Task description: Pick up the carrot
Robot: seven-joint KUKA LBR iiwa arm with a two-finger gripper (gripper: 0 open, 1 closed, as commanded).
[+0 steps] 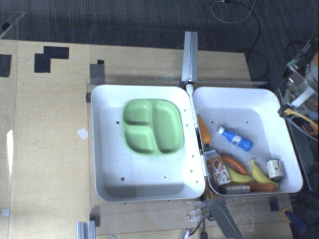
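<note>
Since the carrot (203, 130) lies tight against the bin wall (192, 128), far from the tool whose state I cannot tell, fingers may jam there.

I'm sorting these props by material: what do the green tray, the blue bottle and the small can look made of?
Green tray: likely moulded plastic; matte, even colour, rounded compartments, soft sheen.
Blue bottle: probably plastic; saturated blue body, white cap, slightly glossy.
Can: looks like metal; silvery, reflective end and side, though it is too small to be sure.
</note>
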